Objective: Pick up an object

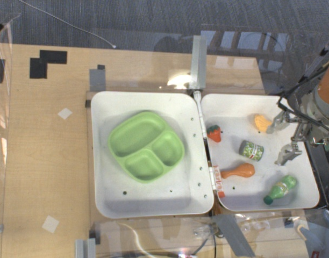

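Note:
The right bin (234,198) holds several toy items. A yellow piece (262,123) lies at the back, a small red fruit (214,134) near the left wall, and a green can (251,150) in the middle. An orange drumstick (238,171) and a green bottle (280,190) lie toward the front. My gripper (283,139) hangs over the bin's right side, open, with nothing between its fingers. One fingertip (276,124) is just right of the yellow piece, and the other fingertip (287,155) is right of the can and behind the bottle.
A green divided plate (147,147) sits in the left bin (108,198). A raised divider (203,144) separates the two bins. The arm's cables and wrist (320,101) stand over the right bin's far right edge.

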{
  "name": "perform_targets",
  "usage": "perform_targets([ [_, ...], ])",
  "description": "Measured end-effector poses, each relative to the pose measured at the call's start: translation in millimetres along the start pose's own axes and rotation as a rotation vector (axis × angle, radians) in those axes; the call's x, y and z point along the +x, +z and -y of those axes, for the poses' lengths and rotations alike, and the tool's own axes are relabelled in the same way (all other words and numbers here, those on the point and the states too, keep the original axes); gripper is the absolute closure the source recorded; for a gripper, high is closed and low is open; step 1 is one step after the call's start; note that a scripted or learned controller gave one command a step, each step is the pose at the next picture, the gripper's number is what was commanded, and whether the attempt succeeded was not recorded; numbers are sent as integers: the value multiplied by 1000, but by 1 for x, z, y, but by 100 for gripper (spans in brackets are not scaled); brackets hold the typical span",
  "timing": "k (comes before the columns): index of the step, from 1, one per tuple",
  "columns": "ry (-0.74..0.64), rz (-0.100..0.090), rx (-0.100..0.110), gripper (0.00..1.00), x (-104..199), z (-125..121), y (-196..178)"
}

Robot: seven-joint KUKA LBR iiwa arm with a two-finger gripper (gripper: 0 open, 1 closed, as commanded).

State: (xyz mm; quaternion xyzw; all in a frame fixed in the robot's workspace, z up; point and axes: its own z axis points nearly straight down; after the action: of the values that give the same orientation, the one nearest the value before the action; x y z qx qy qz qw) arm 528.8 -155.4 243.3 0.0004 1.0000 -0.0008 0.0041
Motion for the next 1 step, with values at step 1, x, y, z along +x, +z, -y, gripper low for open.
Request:
perform_targets([
  [1,418,5,0,0,-53,17,145],
])
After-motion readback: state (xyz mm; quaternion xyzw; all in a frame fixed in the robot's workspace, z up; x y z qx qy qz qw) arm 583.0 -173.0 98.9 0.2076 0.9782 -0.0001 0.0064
